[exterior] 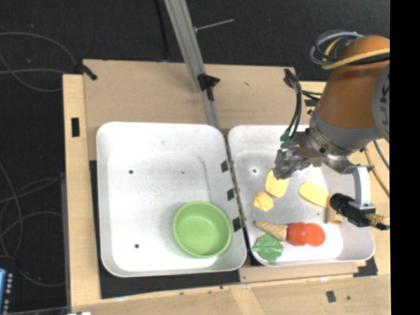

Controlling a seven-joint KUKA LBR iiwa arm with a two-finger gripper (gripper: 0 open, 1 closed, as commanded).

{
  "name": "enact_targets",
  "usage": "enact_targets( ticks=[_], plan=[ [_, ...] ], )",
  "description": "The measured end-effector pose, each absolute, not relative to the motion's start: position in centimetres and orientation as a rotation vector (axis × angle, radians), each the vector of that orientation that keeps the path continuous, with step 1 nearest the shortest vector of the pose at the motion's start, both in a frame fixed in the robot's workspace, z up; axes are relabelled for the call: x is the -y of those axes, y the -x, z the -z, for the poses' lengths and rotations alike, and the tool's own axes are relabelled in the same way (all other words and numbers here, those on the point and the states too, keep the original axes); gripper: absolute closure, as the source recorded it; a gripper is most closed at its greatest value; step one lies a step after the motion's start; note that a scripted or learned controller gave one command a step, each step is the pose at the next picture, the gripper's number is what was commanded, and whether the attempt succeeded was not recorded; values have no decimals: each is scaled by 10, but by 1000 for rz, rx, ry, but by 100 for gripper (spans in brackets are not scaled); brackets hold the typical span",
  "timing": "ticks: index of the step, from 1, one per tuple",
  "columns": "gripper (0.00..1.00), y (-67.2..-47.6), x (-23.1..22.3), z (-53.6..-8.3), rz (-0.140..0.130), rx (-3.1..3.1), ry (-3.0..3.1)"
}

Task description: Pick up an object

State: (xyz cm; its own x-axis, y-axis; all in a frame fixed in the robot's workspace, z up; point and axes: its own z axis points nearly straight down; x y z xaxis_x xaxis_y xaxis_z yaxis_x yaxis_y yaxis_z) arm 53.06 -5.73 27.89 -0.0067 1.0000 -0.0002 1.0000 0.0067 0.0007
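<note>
The hand [287, 168] is seen lowered into the right bin [249, 143], with its tip just above and touching or nearly touching the upper edge of a pale yellow piece [277, 186]. How far the hand is open cannot be told, since its tip is dark and partly hidden under the wrist, and nothing is seen gripped in it. The yellow piece is judged the likely target, being the closest thing below the hand. A second yellow piece [314, 193] lies just to the right of the hand and lower, and a smaller yellow lump [263, 202] lies below it to the left. Further below the hand, a cone-shaped toy [272, 228], a red toy [306, 234] and a green toy [268, 247] are crowded near the front wall, probably left where they fell. A green bowl [201, 228] sits well to the left of the hand in the left bin [131, 149]. Both bins rest on the worktop [131, 90], placed side by side so that 1 arm reaches either
</note>
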Motion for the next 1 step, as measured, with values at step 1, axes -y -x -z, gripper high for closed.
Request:
enact_targets(
  ticks=[1],
  plan=[
    [100, -544, 4, -262, 2, -2229, -2215]
  ],
)
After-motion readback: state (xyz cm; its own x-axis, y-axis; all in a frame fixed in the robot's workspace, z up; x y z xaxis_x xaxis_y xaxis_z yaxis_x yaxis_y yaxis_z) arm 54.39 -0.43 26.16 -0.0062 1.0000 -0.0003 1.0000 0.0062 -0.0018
